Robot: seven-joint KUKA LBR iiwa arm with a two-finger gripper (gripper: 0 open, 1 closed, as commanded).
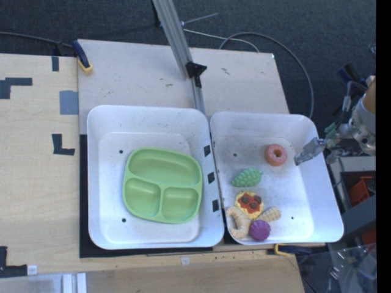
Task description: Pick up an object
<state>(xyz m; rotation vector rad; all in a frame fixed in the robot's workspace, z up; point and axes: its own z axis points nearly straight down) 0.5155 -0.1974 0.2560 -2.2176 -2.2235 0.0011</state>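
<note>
Judging from the centre right of the frame, the small pink ring-shaped toy doughnut [276, 155] looks light, rigid and best pinched across its rim, though I cannot tell how the grey gripper [307, 152] just beside it is set.

Bright, even light (slightly soft)

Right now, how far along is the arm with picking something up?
Nothing looks done yet. The donut, green grapes, pizza slice, pretzel and purple toy all lie in the right bin, and the green tray sits in the left bin. The gripper is at the right bin's right edge, nearest the donut and touching no toy. Choosing, grasping and lifting remain.
</note>
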